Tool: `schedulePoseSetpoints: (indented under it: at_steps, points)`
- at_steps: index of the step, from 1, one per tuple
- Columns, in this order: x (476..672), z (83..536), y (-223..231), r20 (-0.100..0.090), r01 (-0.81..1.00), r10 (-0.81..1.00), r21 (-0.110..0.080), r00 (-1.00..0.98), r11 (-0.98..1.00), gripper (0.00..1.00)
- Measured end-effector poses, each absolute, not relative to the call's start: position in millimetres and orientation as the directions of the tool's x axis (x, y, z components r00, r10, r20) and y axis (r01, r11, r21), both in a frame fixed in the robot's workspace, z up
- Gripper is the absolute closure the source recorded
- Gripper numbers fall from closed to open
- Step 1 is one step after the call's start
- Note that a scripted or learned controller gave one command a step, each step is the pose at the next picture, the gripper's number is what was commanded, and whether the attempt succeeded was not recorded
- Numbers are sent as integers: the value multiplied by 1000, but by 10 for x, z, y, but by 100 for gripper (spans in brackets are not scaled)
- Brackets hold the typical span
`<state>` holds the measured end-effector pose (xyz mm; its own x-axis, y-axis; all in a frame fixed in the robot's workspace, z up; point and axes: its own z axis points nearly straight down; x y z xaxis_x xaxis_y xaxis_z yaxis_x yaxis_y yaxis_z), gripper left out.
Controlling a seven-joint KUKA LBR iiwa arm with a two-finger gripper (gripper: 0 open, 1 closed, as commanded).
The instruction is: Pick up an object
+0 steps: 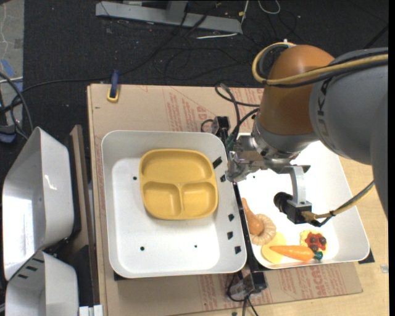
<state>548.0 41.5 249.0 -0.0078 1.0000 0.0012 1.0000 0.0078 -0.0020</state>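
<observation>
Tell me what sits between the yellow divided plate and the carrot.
In the camera view, the shrimp lies between the yellow divided plate and the carrot, across the bins' rims.

Sitting side by side in the middle of the frame, a left white bin (173,247) and a right white bin (327,185), both resting on a brown cardboard sheet (179,105) carrying red print. Lying at the sheet's upper left corner, a small yellow-handled clamp (113,92); leaning along the left edge of the frame, spare white tubs (37,185). Stretching across the top over dark carpet (55,37), a grey metal bar (166,15), with a knot of black cables (247,285) poking out at bottom centre.
</observation>
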Motion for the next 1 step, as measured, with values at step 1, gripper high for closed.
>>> schedulePoseSetpoints:
  at_steps: [1]
  points:
    - [5390, 2503, 875, 1, 1000, 1000, -2, -9, 9, 100]
